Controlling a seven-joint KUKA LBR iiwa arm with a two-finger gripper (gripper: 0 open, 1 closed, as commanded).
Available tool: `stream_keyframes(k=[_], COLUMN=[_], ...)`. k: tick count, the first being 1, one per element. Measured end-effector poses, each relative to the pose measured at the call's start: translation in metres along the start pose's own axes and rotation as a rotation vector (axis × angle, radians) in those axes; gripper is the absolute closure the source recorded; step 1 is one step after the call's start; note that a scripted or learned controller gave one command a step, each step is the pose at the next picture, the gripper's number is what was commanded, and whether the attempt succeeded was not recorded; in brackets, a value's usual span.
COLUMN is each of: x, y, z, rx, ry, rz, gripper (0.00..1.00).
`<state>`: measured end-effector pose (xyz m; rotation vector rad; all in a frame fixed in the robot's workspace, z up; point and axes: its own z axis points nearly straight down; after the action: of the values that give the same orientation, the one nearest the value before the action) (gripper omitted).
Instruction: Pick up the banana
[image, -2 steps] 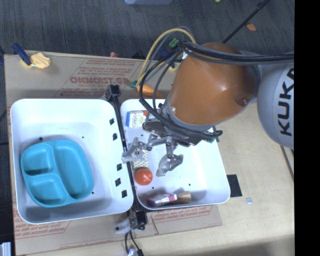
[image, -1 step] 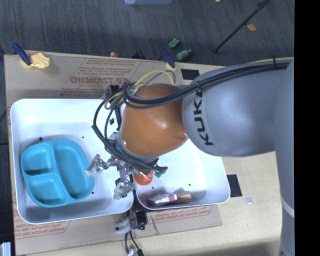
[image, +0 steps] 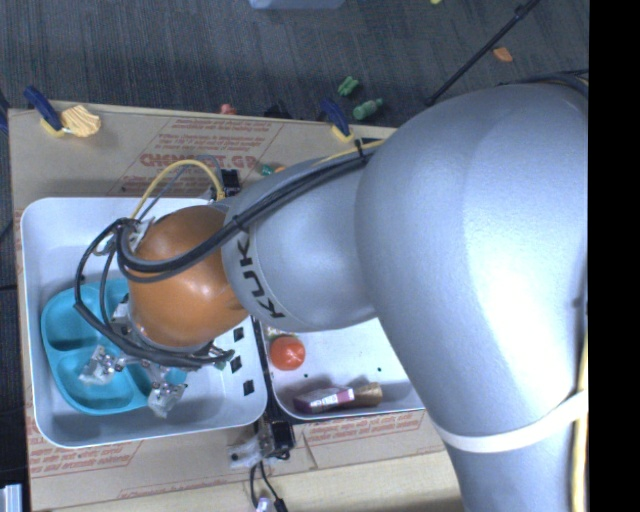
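My gripper (image: 132, 382) hangs low over the front of the left bin (image: 38, 235). Its two pale fingers (image: 100, 366) stand apart, so it is open, and I see nothing held between them. Under and beside the fingers lies a light blue divided dish (image: 68, 345). The orange wrist band (image: 180, 285) and the grey arm (image: 450, 260) cover the middle of the left bin and most of the right bin, hiding whatever lies beneath them.
A small red-orange ball-like fruit (image: 287, 352) and a brown and pink elongated item (image: 340, 397) lie in the visible front strip of the right bin (image: 345, 360). Cables loop around the wrist (image: 110, 245). Cardboard (image: 190, 140) lies behind the bins.
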<state>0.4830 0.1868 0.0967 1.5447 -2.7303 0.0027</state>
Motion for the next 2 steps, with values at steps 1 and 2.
stream_keyframes(k=[1, 2], x=[0.044, 0.042], y=[-0.018, -0.018], z=[-0.05, -0.061], rx=[0.0, 0.001], ry=[-0.005, -0.006], rz=[0.343, 0.338], gripper=[0.0, 1.0])
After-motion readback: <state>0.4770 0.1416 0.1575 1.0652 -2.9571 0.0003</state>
